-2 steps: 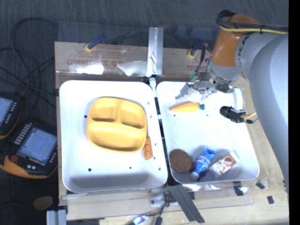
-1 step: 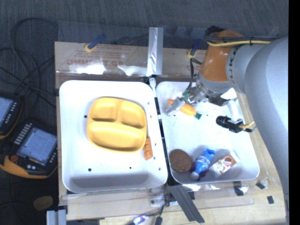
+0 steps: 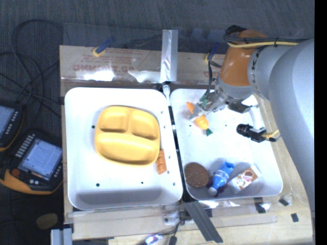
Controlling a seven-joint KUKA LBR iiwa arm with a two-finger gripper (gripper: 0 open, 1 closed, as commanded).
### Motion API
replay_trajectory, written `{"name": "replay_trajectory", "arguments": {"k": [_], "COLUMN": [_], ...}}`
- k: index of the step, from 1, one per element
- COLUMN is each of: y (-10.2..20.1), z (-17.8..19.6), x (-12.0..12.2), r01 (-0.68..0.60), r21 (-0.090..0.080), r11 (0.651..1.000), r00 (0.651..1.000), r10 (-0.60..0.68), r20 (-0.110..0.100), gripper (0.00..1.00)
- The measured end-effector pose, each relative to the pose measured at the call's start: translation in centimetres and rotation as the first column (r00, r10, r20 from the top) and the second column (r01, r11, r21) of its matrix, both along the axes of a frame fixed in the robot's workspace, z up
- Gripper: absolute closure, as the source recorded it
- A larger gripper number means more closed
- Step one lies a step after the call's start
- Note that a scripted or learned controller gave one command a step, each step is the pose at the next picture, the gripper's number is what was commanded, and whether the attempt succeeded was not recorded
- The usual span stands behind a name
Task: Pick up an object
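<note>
While the arm (image 3: 286,80) reaches in from the right, we see its claw (image 3: 208,104) low in the right bin (image 3: 265,162), near the far left corner; we cannot tell how it stands, as the view blurs there. Just beside it lie small orange pieces (image 3: 202,120). Along the near wall sit a brown disc (image 3: 196,174), a blue bottle (image 3: 220,177) and a small carton (image 3: 244,178). The left bin (image 3: 82,188) holds a yellow tray (image 3: 127,135).

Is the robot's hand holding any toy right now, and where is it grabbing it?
It cannot be told. The gripper is low in the right bin, just above a small orange toy, but the picture is too small to show anything between its fingers.
</note>
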State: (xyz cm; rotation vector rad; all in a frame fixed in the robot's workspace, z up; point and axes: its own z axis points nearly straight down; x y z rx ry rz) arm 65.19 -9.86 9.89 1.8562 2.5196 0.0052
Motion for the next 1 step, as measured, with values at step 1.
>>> {"name": "replay_trajectory", "arguments": {"k": [1], "y": [8.84], "z": [8.36], "x": [1.65], "r01": [0.009], "r21": [0.004], "r11": [1.0], "r00": [1.0], "r10": [-0.009], "r20": [-0.014], "gripper": [1.0]}}
